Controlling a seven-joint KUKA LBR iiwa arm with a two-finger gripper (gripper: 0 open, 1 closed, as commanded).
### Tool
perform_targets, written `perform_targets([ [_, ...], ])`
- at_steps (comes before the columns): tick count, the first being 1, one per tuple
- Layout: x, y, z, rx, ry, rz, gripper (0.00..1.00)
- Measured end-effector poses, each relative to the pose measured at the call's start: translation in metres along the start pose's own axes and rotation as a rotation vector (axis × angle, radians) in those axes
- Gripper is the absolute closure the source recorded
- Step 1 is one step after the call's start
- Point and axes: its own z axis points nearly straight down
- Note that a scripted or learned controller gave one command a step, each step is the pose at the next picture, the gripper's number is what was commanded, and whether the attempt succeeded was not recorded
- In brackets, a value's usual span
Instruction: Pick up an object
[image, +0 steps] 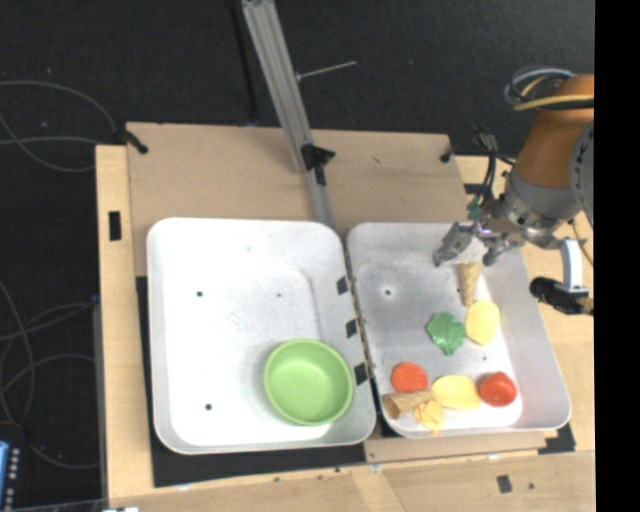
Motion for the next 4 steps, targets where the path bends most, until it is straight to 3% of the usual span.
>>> perform_targets([
  [1, -0.005, -0.001, 0.059, -0.01, -0.002, -0.001, 0.0],
  [2, -0.005, 0.002, 0.042, -0.018, -0.003, -0.002, 1.0],
  [4, -0.004, 0.001, -0.051, -0.011, 0.002, -0.003, 1.0],
])
